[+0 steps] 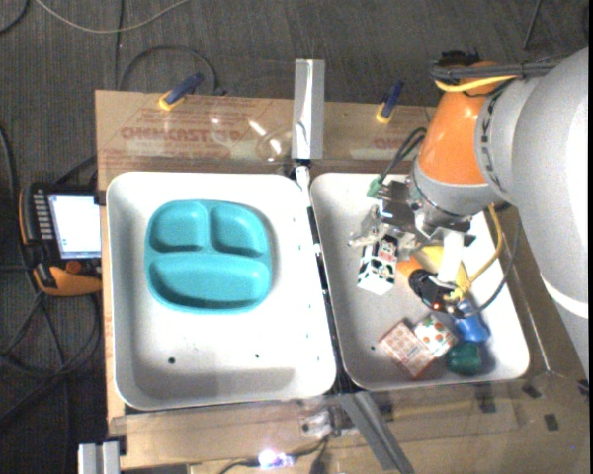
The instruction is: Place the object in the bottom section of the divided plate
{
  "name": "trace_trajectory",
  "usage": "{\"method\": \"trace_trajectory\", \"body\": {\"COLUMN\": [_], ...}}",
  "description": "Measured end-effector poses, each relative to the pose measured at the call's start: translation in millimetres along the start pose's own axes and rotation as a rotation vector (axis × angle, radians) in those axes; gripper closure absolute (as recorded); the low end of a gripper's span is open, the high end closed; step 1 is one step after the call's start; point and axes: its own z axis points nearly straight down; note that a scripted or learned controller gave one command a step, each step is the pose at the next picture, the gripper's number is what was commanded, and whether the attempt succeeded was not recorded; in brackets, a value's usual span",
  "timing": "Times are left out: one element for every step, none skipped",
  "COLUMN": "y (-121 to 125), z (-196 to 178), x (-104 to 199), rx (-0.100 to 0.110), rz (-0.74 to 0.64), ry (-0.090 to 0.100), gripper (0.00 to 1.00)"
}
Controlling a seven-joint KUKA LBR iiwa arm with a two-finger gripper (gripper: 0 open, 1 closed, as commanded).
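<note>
Two bins [128, 363] sitting side by side; teal divided plate [211, 255] lying in left, open floor around. Gripper [381, 250] hovering over right bin (finger state unclear), touching black-white object [378, 270].

The tabletop [128, 117], a brown board with faint red lettering, filled the middle of the frame. Two shallow white bins sat on it side by side, touching: the left bin [217, 363] at centre left and the right bin [351, 344] at centre right. Two blue-and-yellow clamps [181, 90] gripped its upper edge, and an upright metal post [308, 107] stood between them.
</note>
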Motion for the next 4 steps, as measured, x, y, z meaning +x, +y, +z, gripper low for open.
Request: {"method": "trace_trajectory", "body": {"y": [7.4, -12.8, -38.0, -37.8], "z": [-0.2, -0.1, 44.3, 44.1], "x": [57.9, 115.9, 201.5, 201.5], "rx": [0.0, 0.002, 0.001, 0.001], "rz": [-0.183, -0.151, -0.46, -0.459], "ry": [0.002, 0.004, 0.003, 0.004], "gripper": [1.0, 1.0, 1.0, 0.0]}}
